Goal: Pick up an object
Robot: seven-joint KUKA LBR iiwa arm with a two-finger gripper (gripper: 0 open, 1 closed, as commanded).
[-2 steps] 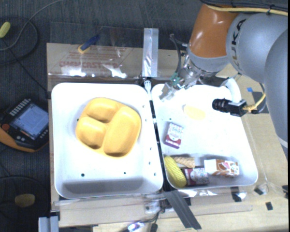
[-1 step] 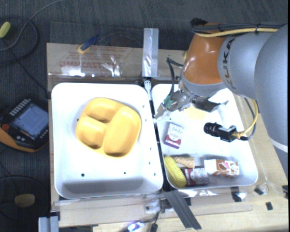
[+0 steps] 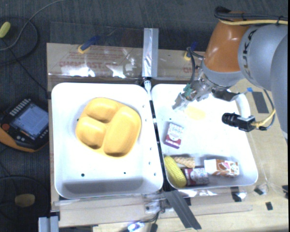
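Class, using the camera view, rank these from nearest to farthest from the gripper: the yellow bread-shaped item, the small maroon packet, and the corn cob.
Measured from the gripper, up in the right bin:
1. Small maroon packet, just below it, mid right bin.
2. Corn cob, at the right bin's bottom-left corner.
3. Yellow bread-shaped item, across the divider in the left bin.

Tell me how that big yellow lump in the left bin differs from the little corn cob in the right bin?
The yellow lump is far bigger than the corn cob. The lump is smooth, with rounded lobes; the cob is slim, with a bumpy surface. The lump lies alone in the left bin; the cob is crowded against small packets along the front of the right bin. Both are yellow.
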